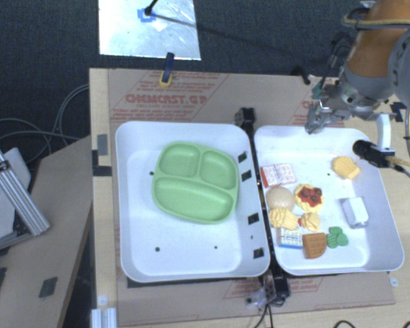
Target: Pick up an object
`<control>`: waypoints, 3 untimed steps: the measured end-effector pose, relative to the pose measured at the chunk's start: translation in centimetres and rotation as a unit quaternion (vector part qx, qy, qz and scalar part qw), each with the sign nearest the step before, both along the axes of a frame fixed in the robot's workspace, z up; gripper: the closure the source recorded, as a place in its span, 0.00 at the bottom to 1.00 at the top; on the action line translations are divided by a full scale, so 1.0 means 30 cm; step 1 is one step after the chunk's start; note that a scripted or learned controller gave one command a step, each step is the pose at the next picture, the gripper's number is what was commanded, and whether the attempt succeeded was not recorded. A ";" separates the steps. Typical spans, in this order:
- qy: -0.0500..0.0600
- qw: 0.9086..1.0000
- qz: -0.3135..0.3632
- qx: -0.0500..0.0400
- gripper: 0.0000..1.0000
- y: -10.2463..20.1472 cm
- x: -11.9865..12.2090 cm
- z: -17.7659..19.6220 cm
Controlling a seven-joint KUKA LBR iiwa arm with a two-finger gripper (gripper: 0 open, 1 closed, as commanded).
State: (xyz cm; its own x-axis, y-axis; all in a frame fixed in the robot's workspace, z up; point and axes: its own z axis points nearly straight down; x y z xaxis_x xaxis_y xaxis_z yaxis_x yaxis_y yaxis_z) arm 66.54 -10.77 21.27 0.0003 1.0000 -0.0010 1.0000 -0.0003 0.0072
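The gripper [316, 124] hovered over the right bin's [379, 251] far edge (whether it was open or holding anything I could not tell), presumably poised above the toy food [309, 198].

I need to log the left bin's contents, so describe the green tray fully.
The green tray is a pale green, matte, plastic-looking divided plate with rounded corners. It has three compartments: two smaller ones along its far side and one long one along its near side, all bare. It lies flat, right side up, slightly rotated, on the floor of the left bin, roughly centred and clear of the walls. Nothing else touches it.
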 end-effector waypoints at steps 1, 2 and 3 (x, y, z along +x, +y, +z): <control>0.001 1.000 0.002 0.000 1.00 0.000 0.004 0.044; 0.002 1.000 0.003 0.000 1.00 0.166 0.008 0.067; 0.003 1.000 0.004 0.001 1.00 0.337 -0.019 0.092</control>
State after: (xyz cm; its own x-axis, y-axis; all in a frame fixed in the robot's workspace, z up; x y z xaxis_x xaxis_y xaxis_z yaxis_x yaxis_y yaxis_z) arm 65.97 -0.67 24.03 -0.0079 1.0000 0.0005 1.0000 0.0079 0.0020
